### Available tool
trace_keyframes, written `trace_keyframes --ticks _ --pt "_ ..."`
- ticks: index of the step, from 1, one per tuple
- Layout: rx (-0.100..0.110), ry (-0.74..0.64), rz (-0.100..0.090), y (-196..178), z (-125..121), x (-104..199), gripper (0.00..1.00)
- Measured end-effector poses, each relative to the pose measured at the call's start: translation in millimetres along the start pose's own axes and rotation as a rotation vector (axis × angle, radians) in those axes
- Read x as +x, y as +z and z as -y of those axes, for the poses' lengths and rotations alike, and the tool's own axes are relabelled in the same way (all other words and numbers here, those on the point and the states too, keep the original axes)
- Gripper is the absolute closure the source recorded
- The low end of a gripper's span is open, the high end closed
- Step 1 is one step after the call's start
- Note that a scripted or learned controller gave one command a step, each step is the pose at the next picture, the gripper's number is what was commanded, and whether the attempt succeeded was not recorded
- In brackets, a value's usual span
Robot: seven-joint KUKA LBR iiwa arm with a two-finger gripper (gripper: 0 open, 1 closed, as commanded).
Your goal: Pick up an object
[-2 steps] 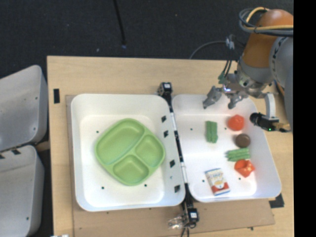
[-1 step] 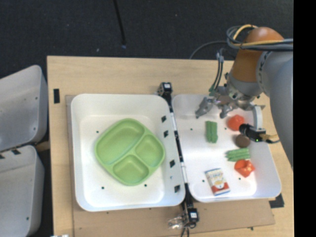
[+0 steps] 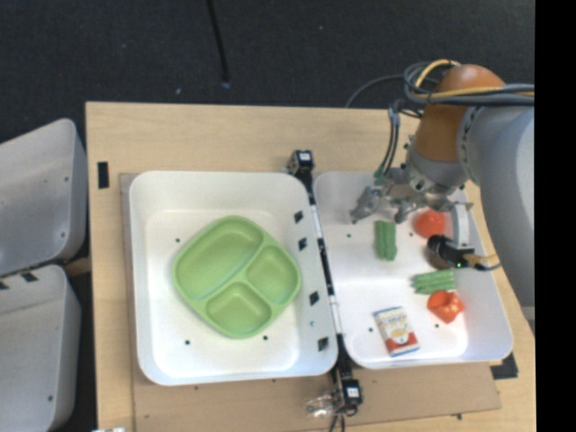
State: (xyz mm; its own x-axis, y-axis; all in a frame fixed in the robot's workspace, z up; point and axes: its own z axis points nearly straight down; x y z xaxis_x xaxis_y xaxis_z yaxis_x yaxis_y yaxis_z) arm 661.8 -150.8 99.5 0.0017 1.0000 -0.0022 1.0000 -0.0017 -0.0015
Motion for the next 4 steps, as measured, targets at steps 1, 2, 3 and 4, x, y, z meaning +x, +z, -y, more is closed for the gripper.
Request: trace_keyframes --ticks 1,2,3,4 --pt "-0.005 0.001 0.001 -13.5 -1.4 -1.1 1.00" --pt "-0.008 -0.005 -0.001 -64.1 -0.7 7.0 1.00" --pt "-0.009 -0.005 0.000 -128.2 -2.2 0.8 1.00" --pt "-0.008 -0.006 0.000 -182.9 -3.1 -1.1 1.00"
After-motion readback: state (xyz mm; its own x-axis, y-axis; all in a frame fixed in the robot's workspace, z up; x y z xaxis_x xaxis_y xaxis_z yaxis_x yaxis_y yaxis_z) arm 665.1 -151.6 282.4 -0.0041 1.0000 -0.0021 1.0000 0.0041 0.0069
